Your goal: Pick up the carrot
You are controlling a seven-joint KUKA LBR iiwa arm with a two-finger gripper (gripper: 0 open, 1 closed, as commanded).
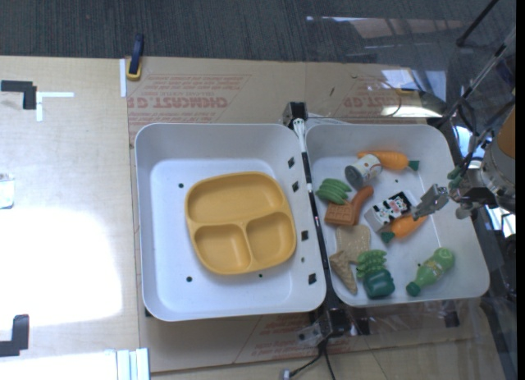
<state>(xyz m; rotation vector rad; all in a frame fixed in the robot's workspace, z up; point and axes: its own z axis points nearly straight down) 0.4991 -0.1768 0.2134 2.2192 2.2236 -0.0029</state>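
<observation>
Two orange carrots lie in the right bin (459,288). One carrot (391,159) rests near the bin's far wall, its green top pointing right. A second carrot (407,226) lies mid-bin at a slant, its green top at the lower left. My gripper (429,203) reaches in from the right and hangs just above the upper right end of this second carrot, very close to it. Whether it touches the carrot cannot be made out.
Around the mid-bin carrot lie a black-and-white carton (391,207), a brown sausage (354,206), green pods (334,190), a bread slice (354,244), a green pepper (378,283) and a green bottle (432,268). The left bin (164,288) holds a yellow divided plate (240,222).
</observation>
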